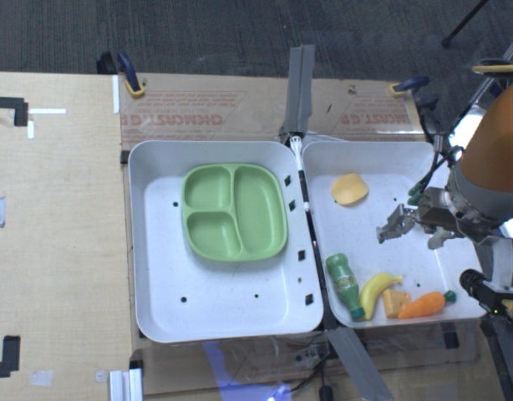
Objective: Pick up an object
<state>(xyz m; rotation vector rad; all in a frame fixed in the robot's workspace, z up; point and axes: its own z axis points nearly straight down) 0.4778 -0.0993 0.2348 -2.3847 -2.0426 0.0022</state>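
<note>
above the right bin point(407, 165), the gripper point(396, 224) hangs with its fingers spread, pinching nothing. below it along the bin's near wall lie a green bottle point(343, 286), a banana point(376, 291) and a carrot point(425, 305); a yellow chip-like piece point(350, 189) sits toward the bin's far wall.

A green plate point(235, 212) with three sections lies flat in the left bin point(156, 307). In the right bin point(369, 161) a yellow chip-shaped piece point(350, 189) lies near the back. At the front a green bottle point(343, 285) lies on its side. A yellow banana point(376, 291) is just beside it, then a tan block point(394, 302) and an orange carrot point(427, 304).
</note>
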